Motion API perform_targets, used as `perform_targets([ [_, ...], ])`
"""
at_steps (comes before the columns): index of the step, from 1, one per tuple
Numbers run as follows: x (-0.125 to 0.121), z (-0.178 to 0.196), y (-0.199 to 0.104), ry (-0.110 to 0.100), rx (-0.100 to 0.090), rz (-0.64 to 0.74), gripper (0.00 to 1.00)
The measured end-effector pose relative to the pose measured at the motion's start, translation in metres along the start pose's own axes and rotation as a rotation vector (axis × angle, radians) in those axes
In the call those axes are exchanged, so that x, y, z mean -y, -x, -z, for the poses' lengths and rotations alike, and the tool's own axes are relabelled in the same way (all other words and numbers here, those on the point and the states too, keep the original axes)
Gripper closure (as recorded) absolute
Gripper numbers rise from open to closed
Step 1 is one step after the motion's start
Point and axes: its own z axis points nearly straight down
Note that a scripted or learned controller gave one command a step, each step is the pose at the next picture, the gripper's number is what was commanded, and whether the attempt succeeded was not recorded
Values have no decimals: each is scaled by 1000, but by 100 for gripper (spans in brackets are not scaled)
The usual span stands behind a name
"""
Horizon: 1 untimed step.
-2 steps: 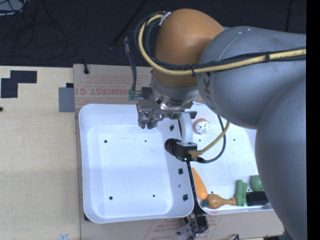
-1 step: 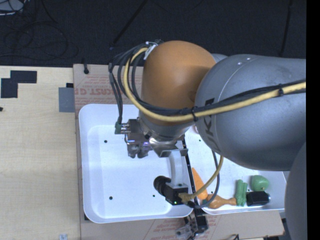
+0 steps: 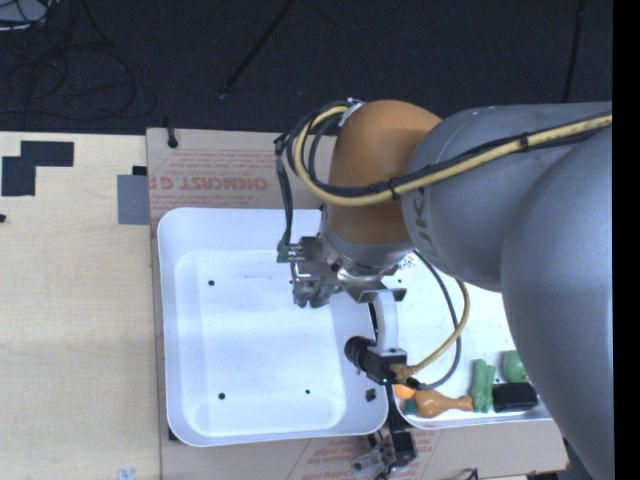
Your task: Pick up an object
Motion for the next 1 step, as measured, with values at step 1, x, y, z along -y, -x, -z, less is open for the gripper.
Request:
perform_targets([
  [1,1,3,-2,2,-2,3,0],
])
